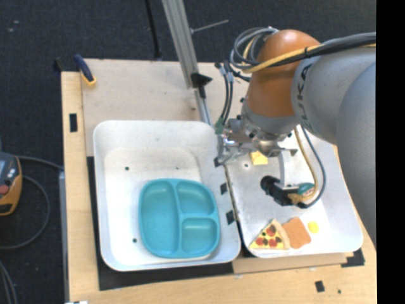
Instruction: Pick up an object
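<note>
Far left corner of the wooden surface [126, 94]: blue-handled clamp [85, 69] with a yellow tip. Lies at the edge, well apart from both bins.

Left bin [101, 138]: white, shallow, rounded corners. Holds one teal divided plate [179, 218]. Lies flat and face up in the near half of the bin, closer to the right wall than to the left. Three compartments: one large on the left, two smaller on the right.

Behind the bins, centre: aluminium profile post [182, 40] with a checkered marker on top. Leans in this view and meets the surface near the far right corner of the left bin.

End effector [231, 145]: hangs over the seam between the two bins, at the far left corner of the right bin [329, 189]. Open or closed state cannot be told from this view; a grip on any object cannot be confirmed.

Above and to the right: orange band [278, 75] and grey arm [329, 87]. Reach in from the right and cover the far part of the right bin.

Right bin, candidate objects for pickup:
- Small yellow block [258, 159]: on the bin floor, just beside the end effector on its right. Contact cannot be determined.
- Toy pizza slice [269, 236]: against the near wall, tip pointing away from it.
- Flat orange piece [295, 232]: just beside the pizza slice, on its right.
- Small yellow round piece [312, 227]: near the orange piece, on its right.
</note>
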`<action>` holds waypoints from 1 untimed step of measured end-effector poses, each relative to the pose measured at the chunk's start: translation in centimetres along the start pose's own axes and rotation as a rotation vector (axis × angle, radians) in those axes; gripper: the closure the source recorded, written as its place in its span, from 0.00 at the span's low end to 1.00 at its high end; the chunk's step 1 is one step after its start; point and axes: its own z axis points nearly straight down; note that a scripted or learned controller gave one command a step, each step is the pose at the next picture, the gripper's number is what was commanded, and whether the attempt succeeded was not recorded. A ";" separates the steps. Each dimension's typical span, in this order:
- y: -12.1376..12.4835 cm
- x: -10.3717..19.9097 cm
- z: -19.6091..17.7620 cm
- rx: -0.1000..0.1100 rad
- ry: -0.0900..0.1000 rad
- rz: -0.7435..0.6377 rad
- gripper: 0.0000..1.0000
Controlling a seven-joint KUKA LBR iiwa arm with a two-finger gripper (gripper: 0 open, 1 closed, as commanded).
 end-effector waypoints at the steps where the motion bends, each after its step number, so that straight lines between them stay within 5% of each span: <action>1: 0.3 5.6 0.0 0.002 0.000 0.000 1.00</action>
